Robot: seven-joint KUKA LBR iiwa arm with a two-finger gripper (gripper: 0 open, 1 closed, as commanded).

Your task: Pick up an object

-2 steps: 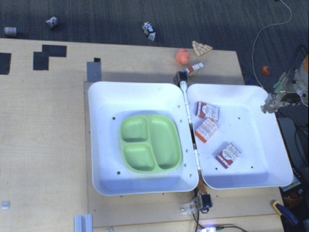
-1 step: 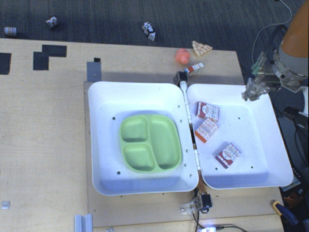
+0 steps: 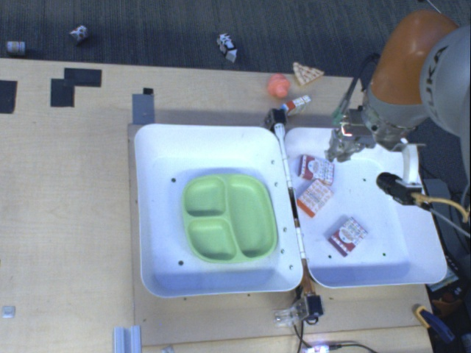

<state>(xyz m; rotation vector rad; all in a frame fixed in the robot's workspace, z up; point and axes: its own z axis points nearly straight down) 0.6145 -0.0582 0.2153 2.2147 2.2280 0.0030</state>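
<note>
1. Claw (image 3: pixel 341 150) is seen low over the right bin (image 3: pixel 412 271), just beside a red-and-white packet (image 3: pixel 316 169); its opening cannot be told.
2. Nothing is lifted yet; grasping remains.

One fixed camera looked down at a slant from above the worktop (image 3: pixel 66 197), at moderate range, taking in both white bins (image 3: pixel 154 219) and dark floor beyond.

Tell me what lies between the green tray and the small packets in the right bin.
In the camera view, the two bins' adjoining rims lie between the green tray and the packets, plus bare white bin floor.
</note>
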